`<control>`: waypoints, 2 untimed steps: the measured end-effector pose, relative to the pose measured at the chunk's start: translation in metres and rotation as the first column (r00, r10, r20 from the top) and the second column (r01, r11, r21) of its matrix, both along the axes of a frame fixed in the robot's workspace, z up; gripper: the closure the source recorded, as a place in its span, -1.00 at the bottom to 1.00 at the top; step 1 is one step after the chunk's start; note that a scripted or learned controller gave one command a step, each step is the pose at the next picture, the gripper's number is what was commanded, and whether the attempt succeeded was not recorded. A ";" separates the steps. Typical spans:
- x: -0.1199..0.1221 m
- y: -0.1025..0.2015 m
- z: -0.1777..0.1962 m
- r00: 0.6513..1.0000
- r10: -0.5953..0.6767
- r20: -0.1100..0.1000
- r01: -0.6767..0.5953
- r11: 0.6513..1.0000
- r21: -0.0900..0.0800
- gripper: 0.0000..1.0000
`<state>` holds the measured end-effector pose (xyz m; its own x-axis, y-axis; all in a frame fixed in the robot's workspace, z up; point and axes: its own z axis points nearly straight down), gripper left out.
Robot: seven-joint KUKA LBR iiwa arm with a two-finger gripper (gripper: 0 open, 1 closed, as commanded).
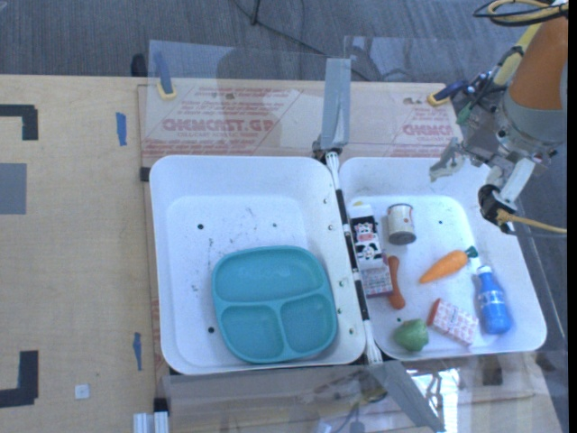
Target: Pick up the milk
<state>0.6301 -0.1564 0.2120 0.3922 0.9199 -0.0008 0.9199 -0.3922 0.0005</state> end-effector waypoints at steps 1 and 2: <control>0.016 0.031 0.048 1.000 -0.023 0.000 0.023 1.000 0.000 -1.00; -0.069 0.082 -0.028 0.997 0.077 -0.003 -0.077 0.997 0.002 -1.00</control>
<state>0.5613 -0.0742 0.1835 0.3203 0.9473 -0.0002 0.9473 -0.3203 -0.0026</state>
